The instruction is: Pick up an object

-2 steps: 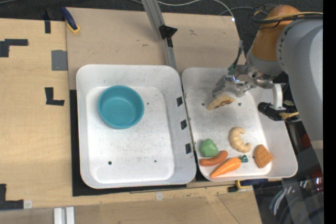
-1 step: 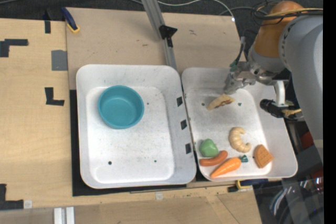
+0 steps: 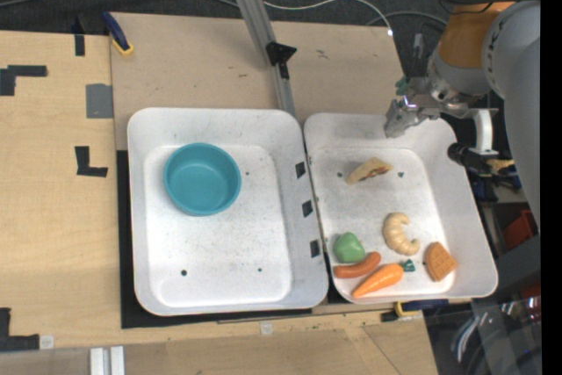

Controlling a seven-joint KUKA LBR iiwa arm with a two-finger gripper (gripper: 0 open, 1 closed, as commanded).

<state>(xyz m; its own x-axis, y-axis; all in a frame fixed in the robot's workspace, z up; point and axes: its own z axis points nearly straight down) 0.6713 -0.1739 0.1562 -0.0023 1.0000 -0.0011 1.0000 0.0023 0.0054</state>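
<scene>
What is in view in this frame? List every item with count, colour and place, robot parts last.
bins: 2, white, side by side on the bench
bowl: 1, teal, left bin
pastry piece: 1, tan, right bin, upper middle
croissant: 1, pale yellow, right bin, lower part
green vegetable: 1, green, right bin, lower left
sausage: 1, red, just below the green vegetable
carrot: 1, orange, right bin, near edge
waffle piece: 1, orange-brown, right bin, lower right
metal pole: 1, grey, behind the bins
arm: 1, grey and orange, right
gripper: 1, above the right bin's far edge

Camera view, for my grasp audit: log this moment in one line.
claw: above right bin's far rim | grasp: none seen | nearest: taco | bowl: left bin
</scene>
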